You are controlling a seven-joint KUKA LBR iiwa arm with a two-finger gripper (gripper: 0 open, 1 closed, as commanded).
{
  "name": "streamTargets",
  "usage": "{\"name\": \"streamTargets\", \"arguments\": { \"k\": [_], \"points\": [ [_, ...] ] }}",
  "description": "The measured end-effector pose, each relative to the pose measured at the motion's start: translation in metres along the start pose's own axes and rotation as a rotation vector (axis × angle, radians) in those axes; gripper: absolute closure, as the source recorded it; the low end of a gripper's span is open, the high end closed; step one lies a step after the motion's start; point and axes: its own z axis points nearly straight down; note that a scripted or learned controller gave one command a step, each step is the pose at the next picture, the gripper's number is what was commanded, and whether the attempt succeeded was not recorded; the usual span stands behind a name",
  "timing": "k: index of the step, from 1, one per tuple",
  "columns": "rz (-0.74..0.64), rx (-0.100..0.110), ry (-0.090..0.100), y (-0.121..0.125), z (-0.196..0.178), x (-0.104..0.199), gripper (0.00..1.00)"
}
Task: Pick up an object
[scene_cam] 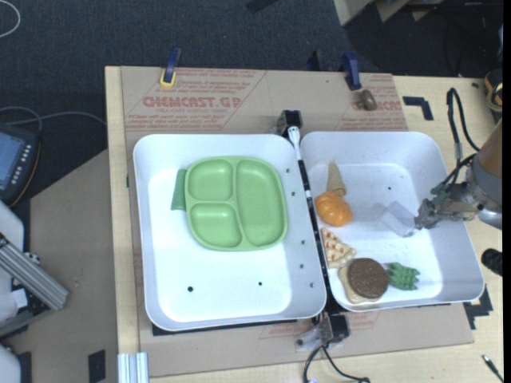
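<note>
The right bin (pixel 415 154) holds several toy foods. A tan cone (pixel 336 179) lies near its left wall, with an orange (pixel 334 210) just below it. Lower down sit a checked pizza-like slice (pixel 336 249), a brown round patty on a pale slice (pixel 366 278) and a green leafy piece (pixel 403 276). My gripper (pixel 421 216) is low over the right half of this bin, reaching in from the right edge. A pale grey patch (pixel 396 218) lies on the bin floor just left of its tip. The foods sit apart from the gripper.
The left bin (pixel 160 238) carries a light green divided plate (pixel 236 203) with a darker green piece (pixel 177 190) tucked under its left edge. A black divider with clamps (pixel 303 190) runs between the bins. Cables (pixel 457 126) hang by the arm at right.
</note>
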Motion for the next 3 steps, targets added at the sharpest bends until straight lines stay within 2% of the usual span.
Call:
{"name": "streamTargets", "arguments": {
  "k": [1,2,3],
  "points": [
    [0.000,-0.004,-0.001,0.003,-0.062,0.005,1.00],
    [0.000,0.000,0.001,0.004,-0.072,0.005,1.00],
    [-0.004,-0.002,0.001,0.044,-0.081,0.037,1.00]
  ]
}}
